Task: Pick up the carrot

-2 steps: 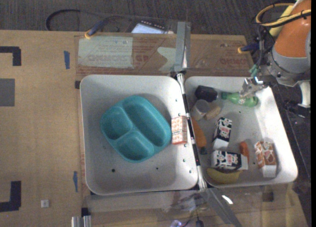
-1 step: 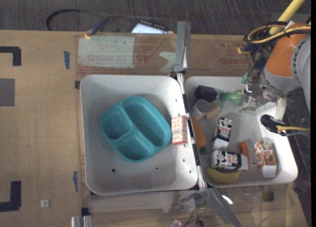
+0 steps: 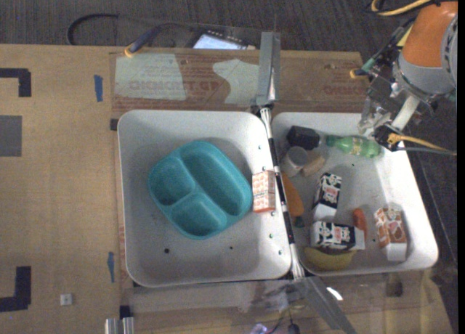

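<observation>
Carrot (image 3: 292,194) lies beside cow-print cartons (image 3: 330,190), labels unreadable.

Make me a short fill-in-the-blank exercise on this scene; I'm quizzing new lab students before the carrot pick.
1. The teal divided plate lies in the ____ bin.
2. The carrot lies in the right bin along its ____ wall.
3. The banana lies at that bin's ____ edge.
4. The end effector hovers near the ____ bottle.

Missing words: left; left; near; green
</observation>
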Tool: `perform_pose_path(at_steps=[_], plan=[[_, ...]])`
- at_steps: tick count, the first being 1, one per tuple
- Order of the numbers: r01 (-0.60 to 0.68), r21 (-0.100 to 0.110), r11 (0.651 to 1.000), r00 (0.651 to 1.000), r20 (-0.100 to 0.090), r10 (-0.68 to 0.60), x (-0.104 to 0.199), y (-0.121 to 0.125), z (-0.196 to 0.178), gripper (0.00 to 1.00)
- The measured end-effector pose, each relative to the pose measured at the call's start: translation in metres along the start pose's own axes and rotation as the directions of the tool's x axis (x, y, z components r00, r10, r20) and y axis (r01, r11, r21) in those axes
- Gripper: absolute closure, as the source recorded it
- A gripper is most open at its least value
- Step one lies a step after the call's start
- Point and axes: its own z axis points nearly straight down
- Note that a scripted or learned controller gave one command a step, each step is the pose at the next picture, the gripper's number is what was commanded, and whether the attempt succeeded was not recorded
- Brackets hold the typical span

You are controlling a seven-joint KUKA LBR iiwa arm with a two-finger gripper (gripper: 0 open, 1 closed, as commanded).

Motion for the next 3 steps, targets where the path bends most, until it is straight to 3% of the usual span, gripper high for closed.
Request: perform_pose_path(at_steps=[1, 2, 3], plan=[[-0.208, 0.006, 0.978, 0.978, 0.003, 0.208, 0.006, -0.054, 0.042, 1.00], [-0.491, 0.002, 0.871, 0.871, 0.002, 0.491, -0.019, -0.073, 0.106, 1.00], [-0.624, 0.000, 0.781, 0.781, 0.001, 0.624, -0.059, 0.011, 0.129, 1.00]])
